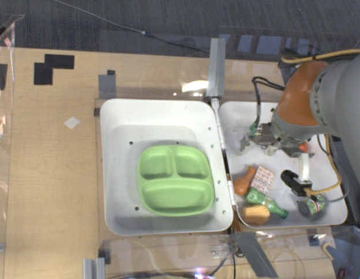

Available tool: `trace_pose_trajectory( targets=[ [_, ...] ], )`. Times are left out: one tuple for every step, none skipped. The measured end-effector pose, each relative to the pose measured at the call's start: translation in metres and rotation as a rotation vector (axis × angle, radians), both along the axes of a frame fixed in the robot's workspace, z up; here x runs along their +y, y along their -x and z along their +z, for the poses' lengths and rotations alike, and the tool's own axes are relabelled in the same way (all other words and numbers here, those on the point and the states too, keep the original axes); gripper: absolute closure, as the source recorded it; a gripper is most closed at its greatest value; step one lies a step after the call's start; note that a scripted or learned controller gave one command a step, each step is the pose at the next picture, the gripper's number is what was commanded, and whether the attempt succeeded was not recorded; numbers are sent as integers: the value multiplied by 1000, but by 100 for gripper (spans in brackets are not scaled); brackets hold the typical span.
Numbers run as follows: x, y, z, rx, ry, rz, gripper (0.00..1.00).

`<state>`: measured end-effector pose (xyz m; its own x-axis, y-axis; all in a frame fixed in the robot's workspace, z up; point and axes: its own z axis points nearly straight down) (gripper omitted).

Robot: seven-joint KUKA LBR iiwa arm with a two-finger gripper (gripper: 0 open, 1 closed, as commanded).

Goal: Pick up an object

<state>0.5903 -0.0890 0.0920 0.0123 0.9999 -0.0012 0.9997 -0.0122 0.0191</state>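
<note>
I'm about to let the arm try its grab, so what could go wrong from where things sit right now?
The toys are packed together at the near end of the right bin: carrot, patterned packet, green bottle. Closing there may catch two or nudge one aside. The gripper sits over bare floor, away from the pile, so a straight descent would likely miss. The small can lies by the wall, leaving little room.

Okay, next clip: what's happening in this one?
A grey KUKA arm reaches in from the right over the right bin, its gripper near the bin's back part. A carrot, a patterned packet, a green bottle and other small items lie nearer the front. The left bin holds a green divided plate.
</note>
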Motion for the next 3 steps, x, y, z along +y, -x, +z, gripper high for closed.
trace_pose_trajectory(
  targets=[
    [-5, 66, 17, 16, -2, -9, 0],
    [-21, 77, 1, 0, -5, 2, 0],
    [-7, 79, 90, 13, 1, 155, 0]
  ],
)
